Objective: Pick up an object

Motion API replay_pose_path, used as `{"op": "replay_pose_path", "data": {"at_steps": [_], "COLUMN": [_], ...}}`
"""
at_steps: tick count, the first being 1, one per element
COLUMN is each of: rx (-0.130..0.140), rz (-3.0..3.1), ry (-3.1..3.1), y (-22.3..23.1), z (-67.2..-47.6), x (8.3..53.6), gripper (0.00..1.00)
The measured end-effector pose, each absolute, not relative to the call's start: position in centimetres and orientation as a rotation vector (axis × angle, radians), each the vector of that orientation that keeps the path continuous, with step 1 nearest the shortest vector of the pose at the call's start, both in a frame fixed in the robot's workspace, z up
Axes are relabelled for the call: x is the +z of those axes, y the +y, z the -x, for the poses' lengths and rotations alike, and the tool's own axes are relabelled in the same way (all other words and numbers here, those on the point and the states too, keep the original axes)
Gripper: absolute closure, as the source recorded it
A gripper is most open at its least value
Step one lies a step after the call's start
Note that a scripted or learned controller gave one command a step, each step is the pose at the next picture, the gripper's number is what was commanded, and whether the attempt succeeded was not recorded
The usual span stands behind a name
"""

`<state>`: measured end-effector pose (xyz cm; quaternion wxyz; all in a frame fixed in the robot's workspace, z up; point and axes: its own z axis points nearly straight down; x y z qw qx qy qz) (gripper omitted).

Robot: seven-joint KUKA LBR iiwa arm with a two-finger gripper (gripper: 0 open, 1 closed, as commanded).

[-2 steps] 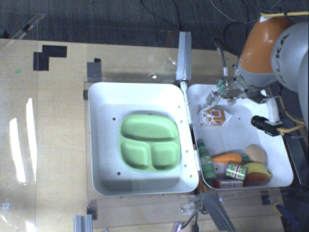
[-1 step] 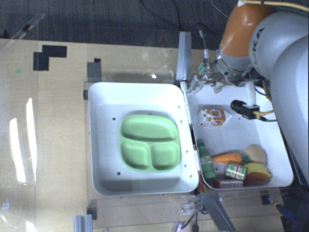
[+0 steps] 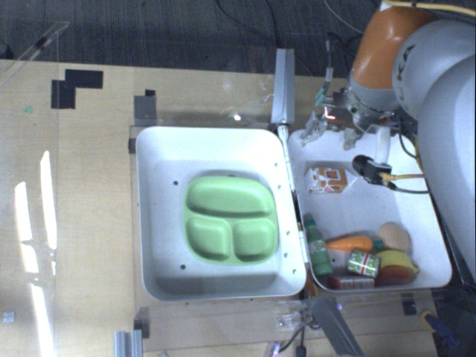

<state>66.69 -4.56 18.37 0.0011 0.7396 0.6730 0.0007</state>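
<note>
Gripper (image 3: 332, 134) hangs over the far end of the shallow white bin (image 3: 349, 213) on the arm's side, its two metal fingers (image 3: 314, 130) spread well apart with nothing between them; whether the tips touch that bin's floor cannot be told; grey arm with an orange band (image 3: 387, 43) rises from it past that bin's far right corner.

Inside that bin, just on the near side of the gripper and apart from it, a small white packet with a brown print (image 3: 327, 179) lies flat on bare floor; the rest crowd that bin's near end: a green plastic bottle (image 3: 318, 248) along its left wall, an orange carrot-shaped toy (image 3: 349, 242) beside the bottle, a small green and red can (image 3: 363, 264) touching the carrot, a yellow and red rounded fruit (image 3: 396, 265) at the near right, a tan rounded lump (image 3: 395, 236) just beyond the fruit, and a dark red bar (image 3: 349, 281) against the near wall.

Touching that bin's left wall stands a second white bin (image 3: 160, 199), which holds a pale green three-compartment tray (image 3: 230, 218) lying flat at its middle; a grey metal post (image 3: 283, 88) stands beyond the seam between the two.

Both rest on a pale tan worktop (image 3: 74, 214), with black tape marks (image 3: 74, 85) and streaks of glare far to that bin's left; beyond the worktop lies dark ribbed flooring (image 3: 149, 6) crossed by looping black cables (image 3: 249, 6).
</note>
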Motion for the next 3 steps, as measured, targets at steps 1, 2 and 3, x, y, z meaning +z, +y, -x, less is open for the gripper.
{"op": "replay_pose_path", "data": {"at_steps": [1,2,3], "rx": [0.002,0.002,0.002], "rz": [-2.221,-2.099,-2.324], "ry": [2.220,2.335,2.110], "y": [-8.1,-15.4,-15.6], "z": [-63.9,-61.2,-61.7], "x": [9.3,12.2,17.5], "gripper": [0.00,0.00,0.00]}}
